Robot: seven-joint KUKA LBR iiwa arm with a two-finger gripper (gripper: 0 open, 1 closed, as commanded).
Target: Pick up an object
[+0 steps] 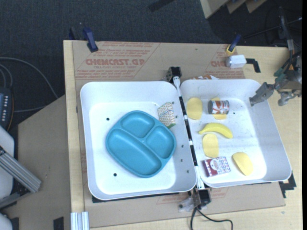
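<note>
The right bin (268, 143) holds several things: a pale yellow piece (194, 108), a small can lying on its side (219, 107), a banana (217, 129), a yellow oblong piece (210, 144), a red and white box (216, 166) and a yellow lemon-like piece (243, 163). My gripper (273, 95) hovers over the bin's far right corner, well right of the can. Its fingers are spread with nothing between them; one fingertip (259, 94) points down-left over the bin's rim.
The left bin (96, 109) carries a blue divided plate (140, 143) and a small patterned object (166, 113) by its right wall. Blue clamps (89, 39) and a white block (236, 60) sit on the cardboard behind the bins.
</note>
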